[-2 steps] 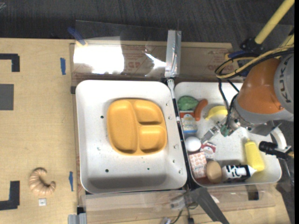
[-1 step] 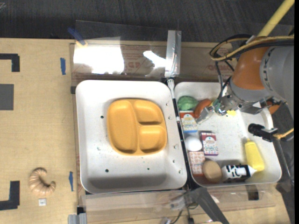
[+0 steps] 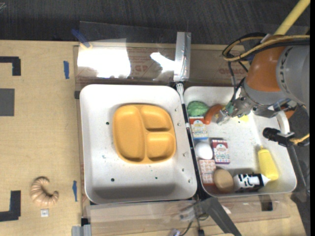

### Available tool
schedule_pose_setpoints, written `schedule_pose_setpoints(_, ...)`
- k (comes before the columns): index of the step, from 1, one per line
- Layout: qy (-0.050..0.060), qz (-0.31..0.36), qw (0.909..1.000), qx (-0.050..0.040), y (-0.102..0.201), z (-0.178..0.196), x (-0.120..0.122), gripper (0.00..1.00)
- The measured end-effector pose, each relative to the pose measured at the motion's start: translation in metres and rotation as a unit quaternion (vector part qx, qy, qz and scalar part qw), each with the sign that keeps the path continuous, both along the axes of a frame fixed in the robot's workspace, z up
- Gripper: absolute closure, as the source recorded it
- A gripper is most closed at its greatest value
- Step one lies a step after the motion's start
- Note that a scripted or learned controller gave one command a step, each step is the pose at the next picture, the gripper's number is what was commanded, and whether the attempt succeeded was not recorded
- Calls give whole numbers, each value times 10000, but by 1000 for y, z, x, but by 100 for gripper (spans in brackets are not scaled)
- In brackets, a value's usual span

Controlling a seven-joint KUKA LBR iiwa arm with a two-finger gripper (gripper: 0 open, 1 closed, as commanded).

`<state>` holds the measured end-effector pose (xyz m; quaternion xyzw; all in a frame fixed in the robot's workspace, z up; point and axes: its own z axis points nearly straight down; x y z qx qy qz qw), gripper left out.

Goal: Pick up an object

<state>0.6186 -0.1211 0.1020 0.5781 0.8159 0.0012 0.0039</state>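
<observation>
- Nearest us, along the front wall of the right bin (image 3: 283,188), lie a brown egg-shaped thing (image 3: 223,179) and a black-and-white bottle (image 3: 251,180), with a yellow bottle (image 3: 267,163) just beyond them.
- We see the arm (image 3: 275,73) reaching in from the right, its hand (image 3: 227,111) low over the back of that bin, just beside an orange-red ball (image 3: 213,113) and near a green ball (image 3: 197,107).
- We cannot tell whether the hand is apart or together, and nothing shows as held.
- We judge the step to be the approach to a grasp, the orange-red ball the likely target.
- Next, we think, the hand must settle squarely around that ball and close without nudging it into the green one.
- Left of it all, the left bin (image 3: 93,146) holds a yellow divided tray (image 3: 143,132).
</observation>
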Motion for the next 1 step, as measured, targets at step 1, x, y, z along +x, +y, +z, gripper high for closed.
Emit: schedule_pose_setpoints(1, 6, 2, 10000, 1, 0, -1, 0, 0)
